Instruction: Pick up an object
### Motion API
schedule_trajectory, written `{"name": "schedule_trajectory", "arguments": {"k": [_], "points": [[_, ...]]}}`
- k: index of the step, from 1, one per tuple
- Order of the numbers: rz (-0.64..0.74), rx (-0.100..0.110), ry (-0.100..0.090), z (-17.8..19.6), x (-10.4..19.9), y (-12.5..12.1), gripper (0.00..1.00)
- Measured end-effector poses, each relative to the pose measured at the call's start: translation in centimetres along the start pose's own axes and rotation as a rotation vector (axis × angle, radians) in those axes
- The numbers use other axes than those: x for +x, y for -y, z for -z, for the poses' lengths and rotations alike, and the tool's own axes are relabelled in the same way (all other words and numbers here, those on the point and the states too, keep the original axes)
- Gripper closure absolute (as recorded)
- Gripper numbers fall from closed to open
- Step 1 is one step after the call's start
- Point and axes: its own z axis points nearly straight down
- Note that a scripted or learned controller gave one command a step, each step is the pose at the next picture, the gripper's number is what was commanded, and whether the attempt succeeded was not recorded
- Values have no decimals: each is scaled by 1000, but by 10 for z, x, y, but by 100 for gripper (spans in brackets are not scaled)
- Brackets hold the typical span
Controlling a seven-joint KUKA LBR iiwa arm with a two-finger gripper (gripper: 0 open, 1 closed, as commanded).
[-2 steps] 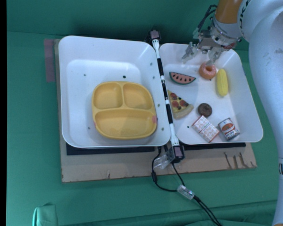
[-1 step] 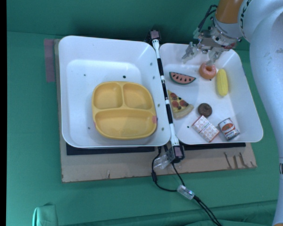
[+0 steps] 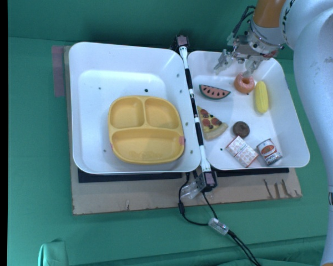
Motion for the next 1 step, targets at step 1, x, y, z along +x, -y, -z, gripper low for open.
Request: {"name": "schedule_trajectory", "arguments": {"k": [1], "points": [[3, 0, -4, 0, -1, 0, 0]]}}
